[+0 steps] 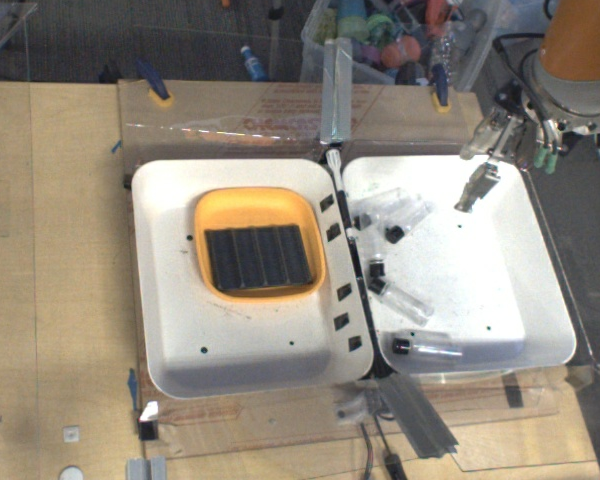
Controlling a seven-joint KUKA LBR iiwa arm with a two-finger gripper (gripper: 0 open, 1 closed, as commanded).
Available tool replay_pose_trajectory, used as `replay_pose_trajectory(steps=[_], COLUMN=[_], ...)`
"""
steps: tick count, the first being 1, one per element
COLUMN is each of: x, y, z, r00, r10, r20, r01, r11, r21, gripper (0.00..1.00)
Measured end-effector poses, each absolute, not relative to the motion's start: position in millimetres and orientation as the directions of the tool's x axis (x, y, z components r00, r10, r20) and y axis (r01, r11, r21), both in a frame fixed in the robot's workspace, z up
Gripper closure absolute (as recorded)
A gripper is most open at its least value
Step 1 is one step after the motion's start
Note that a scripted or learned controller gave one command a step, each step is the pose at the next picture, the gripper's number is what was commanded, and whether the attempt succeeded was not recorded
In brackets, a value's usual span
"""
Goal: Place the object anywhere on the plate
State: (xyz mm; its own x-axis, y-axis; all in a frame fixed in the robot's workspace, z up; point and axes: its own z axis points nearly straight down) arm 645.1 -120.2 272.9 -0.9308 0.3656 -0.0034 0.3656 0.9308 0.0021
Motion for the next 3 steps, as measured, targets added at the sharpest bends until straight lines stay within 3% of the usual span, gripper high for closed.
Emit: replay_pose_trajectory(steps=[2,3], x=[661.4,665.0], y=[-138.9,-134.8], z=[221.0,212.4], r00=[-0.999,-0.969], r10=[0.049,-0.246], r20=[-0.004,-0.004], r01=[0.049,-0.246], r11=[0.999,0.969], r21=[0.001,0.001], gripper=[0.00,0.00])
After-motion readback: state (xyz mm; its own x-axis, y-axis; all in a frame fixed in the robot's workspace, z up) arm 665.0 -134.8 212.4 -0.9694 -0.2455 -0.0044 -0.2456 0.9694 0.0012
